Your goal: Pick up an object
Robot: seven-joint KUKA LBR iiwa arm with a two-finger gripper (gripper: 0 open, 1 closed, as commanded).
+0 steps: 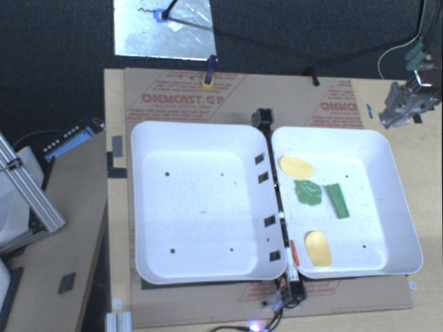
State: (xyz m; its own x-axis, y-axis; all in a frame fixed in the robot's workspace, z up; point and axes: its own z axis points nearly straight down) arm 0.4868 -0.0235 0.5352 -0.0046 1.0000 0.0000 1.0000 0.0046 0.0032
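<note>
The bench [93, 206] is pale wood; on it lies a tan board [228, 92] printed with red lettering, and the 2 bins sit on that board; dark carpet [55, 47] runs behind, with a shiny metal sheet [164, 18] lying on it; a yellow and blue clip [208, 75] sits at the board's far edge; an aluminium rail [28, 185] slants across the left edge, and a blue strip [69, 140] lies near the bench's left corner.

The left bin [197, 133] shows bare white floor with 4 small dark dots; the right bin [387, 185] touches it along a black clipped seam [271, 185].

In the right bin lie 4 things: a yellow disc [295, 167] nearest the far wall; a green leaf [309, 191] just beside it; a green stick [338, 200] to the leaf's right, apart from it; a yellow oval [318, 247] near the front wall.

The hand [405, 106] hangs beyond the right bin's far right corner, above the board, well apart from all 4 things; I cannot tell how far it is open; nothing shows in it.
</note>
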